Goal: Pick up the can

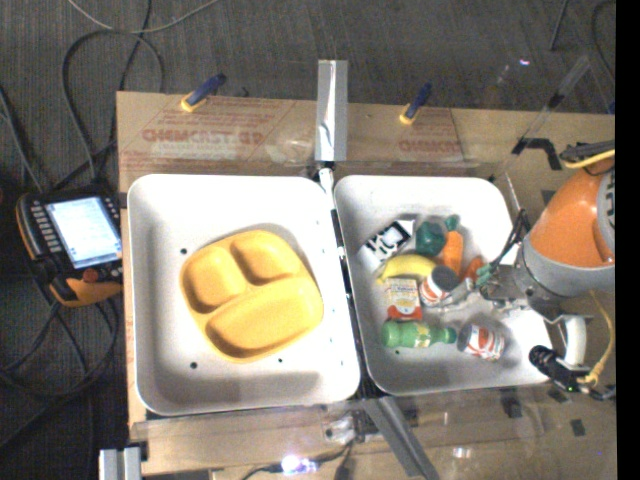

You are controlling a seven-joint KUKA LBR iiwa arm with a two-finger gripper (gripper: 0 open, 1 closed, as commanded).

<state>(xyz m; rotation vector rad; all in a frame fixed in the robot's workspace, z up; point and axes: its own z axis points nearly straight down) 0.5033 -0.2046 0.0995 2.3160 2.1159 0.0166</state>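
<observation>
Two shallow white bins sit side by side on my bench, seen from above at a slant. The left bin holds a yellow divided tray, lying near its middle and slightly turned. The right bin holds a cluster of small things toward its centre and near edge. A black-and-white carton lies closest to the bin's far left corner, with a dark green toy and an orange carrot-like piece just beside it. A yellow banana lies beneath them, touching a small red-labelled box. A green bottle lies on its side near the front edge. The can, red and white, lies on its side just right of the bottle, near the bin's front right corner. A second red-and-white container rests by the banana. My gripper reaches in from the right edge, hovering between that container and the can; I cannot tell whether it is released or clenched.
</observation>
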